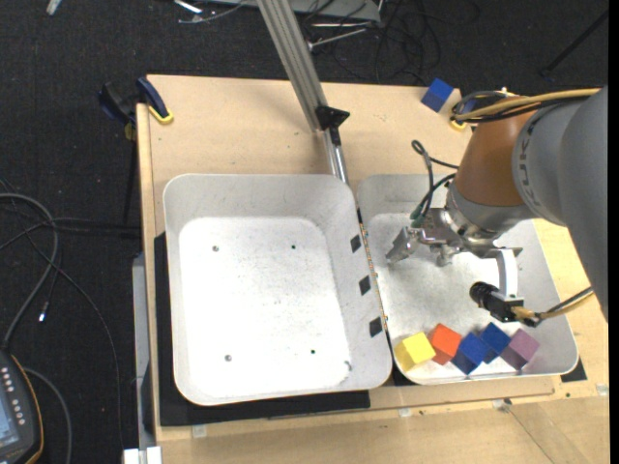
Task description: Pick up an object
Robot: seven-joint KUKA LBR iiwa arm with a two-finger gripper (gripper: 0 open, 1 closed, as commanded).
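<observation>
Several small blocks lie in a row along the near edge of the right bin [387, 196]: a yellow block [416, 350], an orange block [446, 341], a blue block [475, 353] and a purple block [521, 348]. My gripper [418, 250] hovers over the middle of this bin, up and left of the blocks and apart from them. It is open, with nothing between its fingers. The grey arm with its orange band [493, 167] comes in from the right.
The left bin [193, 201] sits beside the right one, sharing a raised divider [368, 278]. A metal pole [295, 51] slants over the back of the bench. Another blue block [438, 94] rests on the bench behind the bins.
</observation>
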